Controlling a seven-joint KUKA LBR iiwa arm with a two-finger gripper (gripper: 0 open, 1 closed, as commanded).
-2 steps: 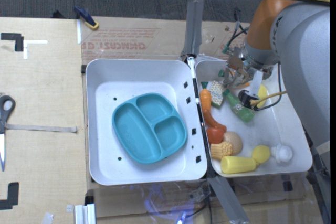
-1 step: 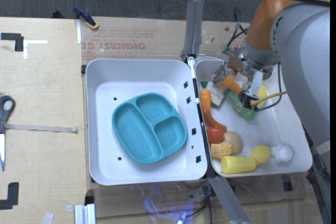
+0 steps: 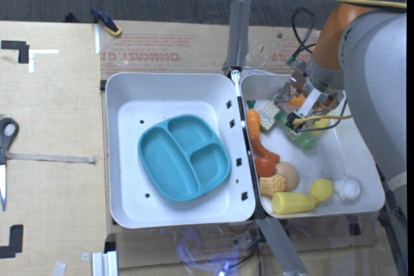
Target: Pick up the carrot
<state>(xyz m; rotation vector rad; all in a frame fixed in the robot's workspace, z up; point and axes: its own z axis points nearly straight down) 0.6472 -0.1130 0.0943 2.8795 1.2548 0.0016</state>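
Carrot lies in the right bin, hard against that bin's left wall, its orange body running roughly top to bottom with a bit of green at the upper end. Just below it sit a curved orange-red piece and a red piece, then a corn cob, a tan round thing and a yellow bottle-like piece with a yellow ball and a clear round object to its right. The claw hangs over the upper middle of the same bin, to the right of the carrot and apart from it, above a green block and a small pale packet; whether it is spread or closed, and whether it has hold of anything, I cannot tell. The grey arm with its orange band comes in from the right. The left bin holds a blue divided plate. Behind the bins a sheet of cardboard lies on the table, bearing red mirrored lettering too faint to read. Scissors lie at the table's left edge.
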